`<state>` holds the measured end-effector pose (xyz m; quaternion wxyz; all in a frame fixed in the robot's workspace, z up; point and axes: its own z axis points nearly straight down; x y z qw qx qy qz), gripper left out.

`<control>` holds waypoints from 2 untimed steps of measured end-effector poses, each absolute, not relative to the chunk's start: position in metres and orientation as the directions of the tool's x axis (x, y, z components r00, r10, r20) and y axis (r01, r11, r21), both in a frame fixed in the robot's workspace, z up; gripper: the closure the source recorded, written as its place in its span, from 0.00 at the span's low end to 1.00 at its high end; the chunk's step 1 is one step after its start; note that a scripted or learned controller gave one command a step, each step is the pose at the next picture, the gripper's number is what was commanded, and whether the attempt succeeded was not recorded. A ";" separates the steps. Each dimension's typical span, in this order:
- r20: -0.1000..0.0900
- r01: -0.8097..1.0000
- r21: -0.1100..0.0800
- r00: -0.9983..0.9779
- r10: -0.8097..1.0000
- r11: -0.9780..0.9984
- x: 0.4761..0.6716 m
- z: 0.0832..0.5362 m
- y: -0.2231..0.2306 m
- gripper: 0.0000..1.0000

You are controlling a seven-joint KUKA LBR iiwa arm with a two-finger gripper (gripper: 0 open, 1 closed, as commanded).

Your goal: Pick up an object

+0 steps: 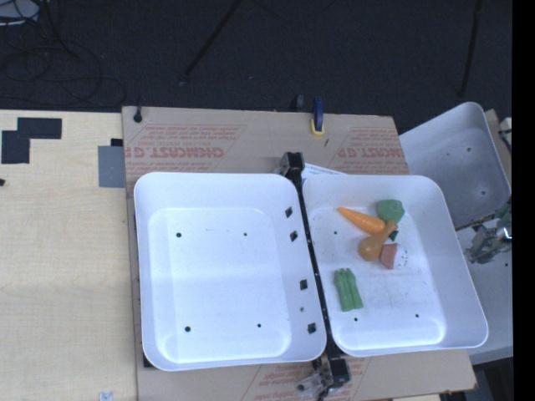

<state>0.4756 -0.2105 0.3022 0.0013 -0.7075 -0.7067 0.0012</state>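
At the right edge of the frame, just outside the right bin, a small grey metallic shape that appeared to be the gripper (488, 242) sat low over the surface; it was too small and too cut off to tell whether it was open or shut, and nothing could be seen in its hold.

The right bin (456, 324) lay just left of it; its objects were gathered in the upper middle of the bin, well apart from the gripper. An orange carrot (360, 220) lay slanted, its thick end against a green rounded piece (389, 210); just below them sat an orange-tan pear-shaped piece (373, 246), touching a pinkish-red piece (390, 256) on its lower right; a green bundle of stalks (348, 290) lay apart, lower in the bin.

The left bin (150, 266) stood beside it, the two rims meeting along a dark seam with black clips (294, 236); both rested on a brown cardboard sheet (217, 144) with red print, with a blue clamp (318, 116) at its top edge; a grey metal plate (456, 153) lay at the upper right, and the pale wooden table (58, 274) filled the left of the frame.
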 end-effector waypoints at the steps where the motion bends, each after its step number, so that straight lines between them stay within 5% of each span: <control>1: 0.003 1.000 -0.003 -0.007 1.000 0.007 0.476 0.315 -0.109 1.00; 2: 0.001 1.000 -0.001 -0.005 1.000 0.005 0.479 0.335 -0.043 1.00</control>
